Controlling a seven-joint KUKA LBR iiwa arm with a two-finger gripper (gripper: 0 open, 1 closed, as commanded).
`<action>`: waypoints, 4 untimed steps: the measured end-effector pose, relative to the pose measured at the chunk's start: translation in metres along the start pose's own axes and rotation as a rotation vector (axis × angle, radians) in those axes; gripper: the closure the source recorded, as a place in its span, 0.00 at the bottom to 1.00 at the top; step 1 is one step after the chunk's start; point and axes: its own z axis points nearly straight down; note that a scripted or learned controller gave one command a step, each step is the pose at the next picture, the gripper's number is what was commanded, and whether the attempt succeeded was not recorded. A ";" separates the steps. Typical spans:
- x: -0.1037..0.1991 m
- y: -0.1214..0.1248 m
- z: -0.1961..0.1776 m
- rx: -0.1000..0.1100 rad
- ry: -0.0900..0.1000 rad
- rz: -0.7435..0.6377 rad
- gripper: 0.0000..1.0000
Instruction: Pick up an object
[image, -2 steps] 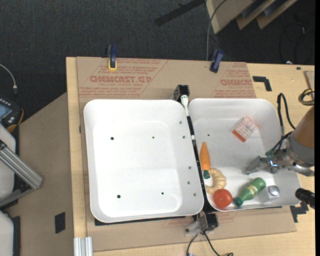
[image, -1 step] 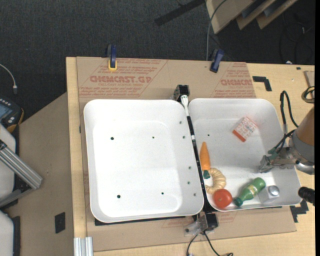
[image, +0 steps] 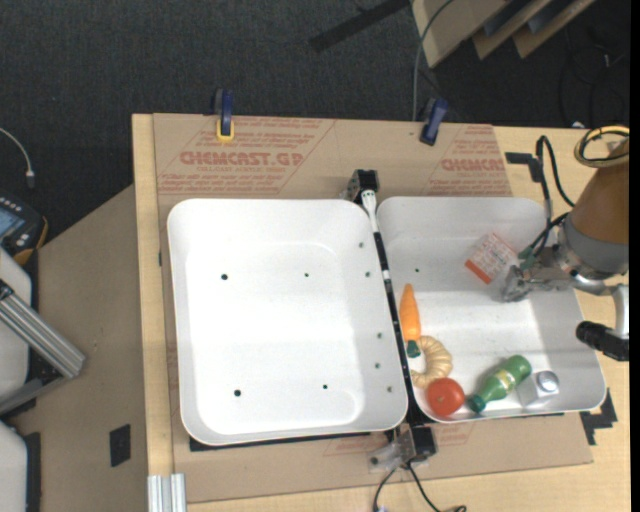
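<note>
Grey gripper (image: 516, 287) blurred beside red-white packet (image: 490, 257).

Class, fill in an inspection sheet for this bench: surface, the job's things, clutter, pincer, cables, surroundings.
Surface: brown board bearing left bin and right bin.
Job's things: in the right bin, carrot, pale ring, tomato, green bottle, small grey thing, red-and-white packet.
Clutter: two clamps on the board's far edge.
Pincer: pincer low over the right bin beside the packet; grip unclear.
Cables: black cable by the arm.
Surroundings: dark floor.
</note>
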 end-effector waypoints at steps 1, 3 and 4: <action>0.000 0.079 -0.004 0.000 0.001 0.001 1.00; 0.023 0.099 -0.276 -0.015 -0.004 0.001 1.00; 0.099 0.099 -0.381 -0.010 0.002 -0.005 1.00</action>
